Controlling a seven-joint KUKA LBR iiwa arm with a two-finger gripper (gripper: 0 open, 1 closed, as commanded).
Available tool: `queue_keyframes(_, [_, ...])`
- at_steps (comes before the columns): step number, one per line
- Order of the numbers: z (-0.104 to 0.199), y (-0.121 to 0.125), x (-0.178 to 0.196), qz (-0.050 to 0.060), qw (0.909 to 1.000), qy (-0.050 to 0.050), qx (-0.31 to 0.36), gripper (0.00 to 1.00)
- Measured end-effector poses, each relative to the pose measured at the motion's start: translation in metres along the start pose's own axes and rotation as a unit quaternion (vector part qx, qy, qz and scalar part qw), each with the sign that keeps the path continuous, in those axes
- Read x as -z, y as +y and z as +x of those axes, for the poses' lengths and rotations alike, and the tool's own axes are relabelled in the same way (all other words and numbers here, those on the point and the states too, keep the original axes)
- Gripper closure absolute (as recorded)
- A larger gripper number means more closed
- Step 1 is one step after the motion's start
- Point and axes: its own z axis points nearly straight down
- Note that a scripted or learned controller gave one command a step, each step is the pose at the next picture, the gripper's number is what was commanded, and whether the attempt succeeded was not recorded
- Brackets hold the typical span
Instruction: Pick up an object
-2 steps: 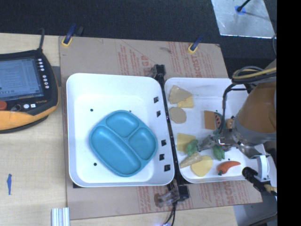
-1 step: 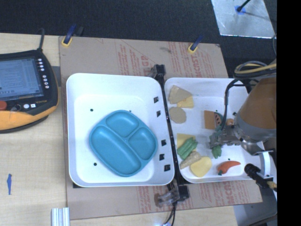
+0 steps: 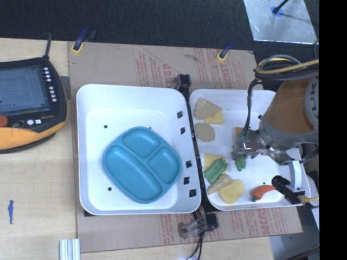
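Where the arm (image 3: 290,115) reaches in from the right, its pincer (image 3: 241,153) sits low in the right bin (image 3: 238,205), over a small green item (image 3: 240,164) that lies at its tip. Whether the pincer is wide, narrow or gripping that item cannot be told; the wrist hides it. Other items lie in the same bin: two tan pieces (image 3: 206,108) (image 3: 205,132) at the top left, a green pod (image 3: 216,170), a yellow piece (image 3: 232,191) and an orange-red piece (image 3: 262,191) near the front wall. The left bin (image 3: 92,99) holds a blue divided tray (image 3: 142,164). A tablet pendant (image 3: 27,104) rests on the desk (image 3: 32,210), well left of the bins.
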Motion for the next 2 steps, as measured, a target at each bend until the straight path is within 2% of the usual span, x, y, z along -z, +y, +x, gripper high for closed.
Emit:
queue_keyframes(1, [0.06,0.072,0.069,-0.005,1.0,0.001,0.001,1.0])
queue_keyframes(2, [0.105,0.048,0.102,0.0,1.0,0.001,0.0,1.0])
